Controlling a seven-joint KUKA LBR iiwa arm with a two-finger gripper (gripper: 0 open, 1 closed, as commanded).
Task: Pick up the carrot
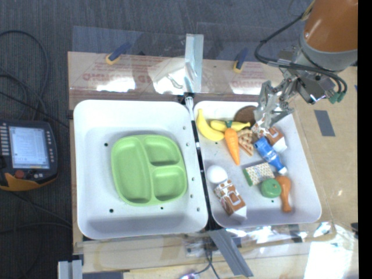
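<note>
- My gripper [268, 110] hangs over the right bin [308, 185], far corner — nothing between the fingers, gap hard to read.
- Carrot [232, 145] lies just left of and below it, beside the banana [208, 129].

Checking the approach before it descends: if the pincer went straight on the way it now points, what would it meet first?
Probably the blue bottle and the small carton beside it, just under the pincer, not the carrot, which lies farther left. Depth is uncertain.
</note>
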